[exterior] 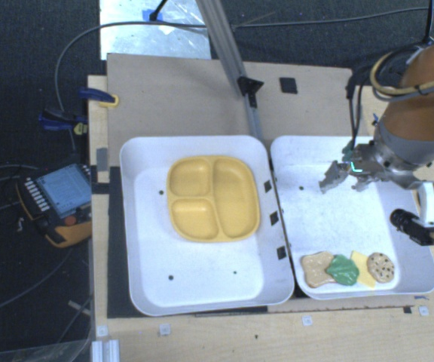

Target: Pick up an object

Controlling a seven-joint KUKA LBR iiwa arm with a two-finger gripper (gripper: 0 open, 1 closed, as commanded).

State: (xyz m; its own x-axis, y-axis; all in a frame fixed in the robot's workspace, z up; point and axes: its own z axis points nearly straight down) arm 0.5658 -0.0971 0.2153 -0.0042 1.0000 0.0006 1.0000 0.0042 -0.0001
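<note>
Risk of a miss: jaws look spread & hold nothing, gripper (343, 175) up near far wall of right bin (307, 202), well apart from cookie (381, 266) & other food pieces at near edge, w/ edge-clipping possible.

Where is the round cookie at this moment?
The cookie lies in the right bin, near its front right corner. It is the rightmost of the row of food pieces, just right of the yellow piece and the green leaf.
</note>
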